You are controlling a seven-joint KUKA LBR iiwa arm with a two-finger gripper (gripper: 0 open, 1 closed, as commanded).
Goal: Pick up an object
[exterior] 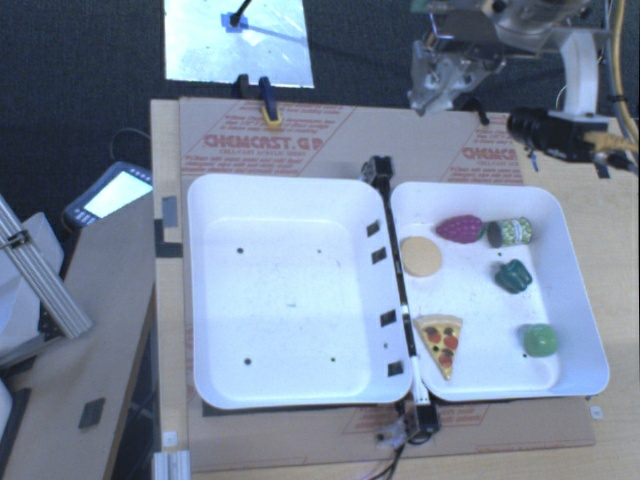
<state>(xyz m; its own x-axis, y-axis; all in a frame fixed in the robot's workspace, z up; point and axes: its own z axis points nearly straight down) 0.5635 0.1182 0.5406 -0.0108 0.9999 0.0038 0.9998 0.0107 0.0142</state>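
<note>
Brown board printed with red lettering covers the desk [300, 138], with dark carpet beyond and a shiny metal sheet [238, 30] on the floor. Two white bins sit side by side. The left bin [285, 288] holds nothing. The right bin [575, 298] holds a pizza slice [441, 341], tan disc [421, 256], purple piece [459, 229], small can [510, 232], green pepper [513, 276] and a green ball, perhaps an apple [540, 340]. The tool [432, 90] hangs above the board behind the bins, well apart from them; its spread I cannot tell.
</note>
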